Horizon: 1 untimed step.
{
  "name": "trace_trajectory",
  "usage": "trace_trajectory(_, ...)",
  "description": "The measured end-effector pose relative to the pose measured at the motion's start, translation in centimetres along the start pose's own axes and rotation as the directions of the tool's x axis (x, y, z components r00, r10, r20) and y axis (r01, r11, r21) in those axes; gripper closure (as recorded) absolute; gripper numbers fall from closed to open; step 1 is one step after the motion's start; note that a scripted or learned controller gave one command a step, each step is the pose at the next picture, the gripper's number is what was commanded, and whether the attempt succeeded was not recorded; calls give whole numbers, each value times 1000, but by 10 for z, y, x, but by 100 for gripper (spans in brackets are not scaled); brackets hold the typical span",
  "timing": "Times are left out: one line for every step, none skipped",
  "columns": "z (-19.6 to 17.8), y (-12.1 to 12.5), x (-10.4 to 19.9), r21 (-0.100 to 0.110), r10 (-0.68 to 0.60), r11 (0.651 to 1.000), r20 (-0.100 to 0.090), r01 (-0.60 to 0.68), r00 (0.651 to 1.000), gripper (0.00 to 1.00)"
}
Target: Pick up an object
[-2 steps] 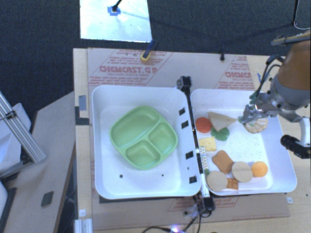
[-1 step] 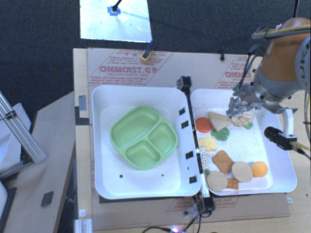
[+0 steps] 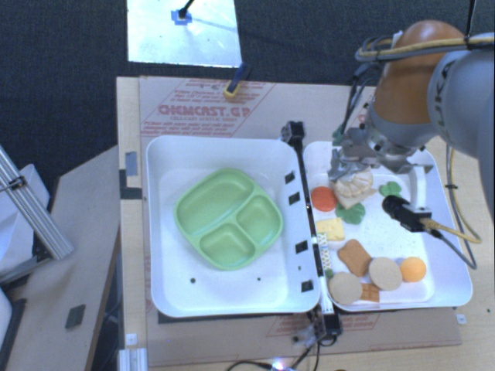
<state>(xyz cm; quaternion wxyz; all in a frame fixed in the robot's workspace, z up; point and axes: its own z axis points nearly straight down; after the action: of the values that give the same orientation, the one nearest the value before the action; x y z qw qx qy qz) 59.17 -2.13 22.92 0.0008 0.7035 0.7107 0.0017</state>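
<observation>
My gripper (image 3: 346,167) is low over the back left part of the right bin (image 3: 448,284). Right under it, touching or nearly so, lies a cream-coloured lumpy food piece (image 3: 355,188). Whether that piece is gripped is hidden by the wrist. Close by are a red tomato slice (image 3: 323,199), a dark green leaf (image 3: 355,213) and a yellow cheese piece (image 3: 331,229).
The front of the right bin holds a brown toast piece (image 3: 355,256), two beige discs (image 3: 384,273) (image 3: 345,287), an orange ball (image 3: 413,269) and a small orange cracker (image 3: 370,292). A light green leaf (image 3: 390,186) lies beside the gripper. In the left bin (image 3: 170,284) sits a green divided plate (image 3: 228,217).
</observation>
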Motion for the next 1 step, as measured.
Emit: trace_trajectory(3,-1,6,2,5,1000,1,-5,1000,100)
